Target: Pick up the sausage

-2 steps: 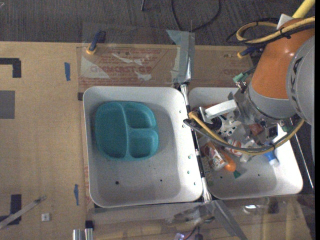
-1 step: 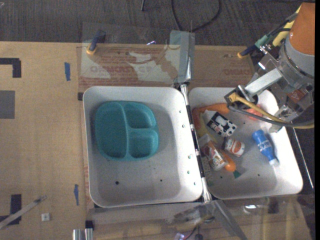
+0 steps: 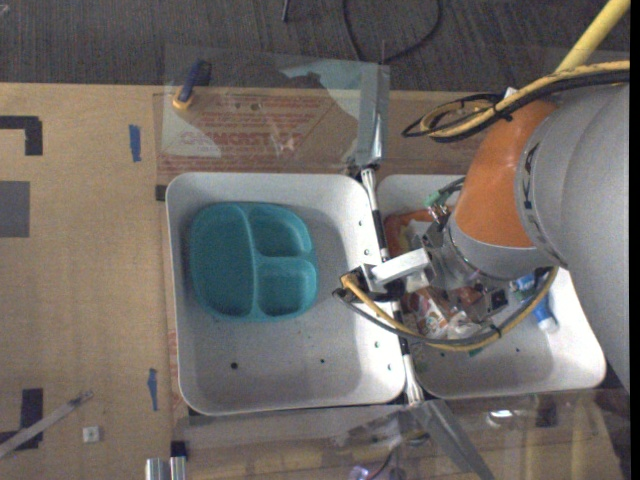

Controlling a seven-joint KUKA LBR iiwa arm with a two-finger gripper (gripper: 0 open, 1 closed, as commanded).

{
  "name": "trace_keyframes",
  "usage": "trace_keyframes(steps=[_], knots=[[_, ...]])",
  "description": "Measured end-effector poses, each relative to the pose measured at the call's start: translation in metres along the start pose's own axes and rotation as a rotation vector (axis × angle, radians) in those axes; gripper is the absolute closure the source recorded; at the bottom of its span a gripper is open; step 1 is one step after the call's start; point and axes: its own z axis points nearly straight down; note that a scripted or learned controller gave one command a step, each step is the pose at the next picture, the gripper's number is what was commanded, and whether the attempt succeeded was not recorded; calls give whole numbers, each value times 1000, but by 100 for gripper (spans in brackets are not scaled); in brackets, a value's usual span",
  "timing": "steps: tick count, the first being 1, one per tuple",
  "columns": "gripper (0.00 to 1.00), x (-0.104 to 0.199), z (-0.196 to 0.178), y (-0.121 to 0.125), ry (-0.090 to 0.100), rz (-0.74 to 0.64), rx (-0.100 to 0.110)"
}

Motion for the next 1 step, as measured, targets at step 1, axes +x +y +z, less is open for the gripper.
trace_keyframes(steps=[1], knots=[[0,41,-35,90,3,42,-1]])
